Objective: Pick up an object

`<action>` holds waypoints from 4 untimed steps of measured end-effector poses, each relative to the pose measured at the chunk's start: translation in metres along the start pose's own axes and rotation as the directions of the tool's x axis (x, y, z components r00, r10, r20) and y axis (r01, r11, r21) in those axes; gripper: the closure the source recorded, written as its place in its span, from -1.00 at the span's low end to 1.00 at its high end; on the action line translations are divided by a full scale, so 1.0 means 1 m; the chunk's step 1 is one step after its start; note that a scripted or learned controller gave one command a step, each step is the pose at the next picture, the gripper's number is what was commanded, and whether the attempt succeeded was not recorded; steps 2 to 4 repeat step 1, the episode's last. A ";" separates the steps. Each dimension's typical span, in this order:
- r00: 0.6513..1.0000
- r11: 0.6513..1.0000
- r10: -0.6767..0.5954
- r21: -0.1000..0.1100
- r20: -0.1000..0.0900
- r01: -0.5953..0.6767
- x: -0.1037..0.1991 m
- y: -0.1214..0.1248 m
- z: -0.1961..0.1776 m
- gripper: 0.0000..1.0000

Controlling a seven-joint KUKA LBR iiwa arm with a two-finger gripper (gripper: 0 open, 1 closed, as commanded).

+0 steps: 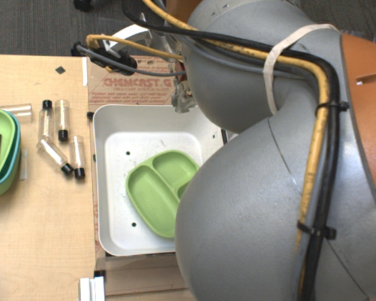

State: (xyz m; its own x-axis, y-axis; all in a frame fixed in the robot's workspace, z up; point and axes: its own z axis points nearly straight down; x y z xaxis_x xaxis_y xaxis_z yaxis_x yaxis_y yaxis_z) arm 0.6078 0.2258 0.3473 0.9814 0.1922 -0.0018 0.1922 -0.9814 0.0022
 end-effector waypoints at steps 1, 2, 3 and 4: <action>1.000 1.000 0.009 -0.003 0.001 -0.009 0.000 0.003 -0.008 1.00; 1.000 1.000 0.009 -0.003 0.001 -0.009 0.000 0.003 -0.008 1.00; 1.000 1.000 0.009 -0.003 0.001 -0.009 0.000 0.003 -0.008 1.00; 1.000 1.000 0.009 -0.003 0.001 -0.009 0.000 0.003 -0.008 1.00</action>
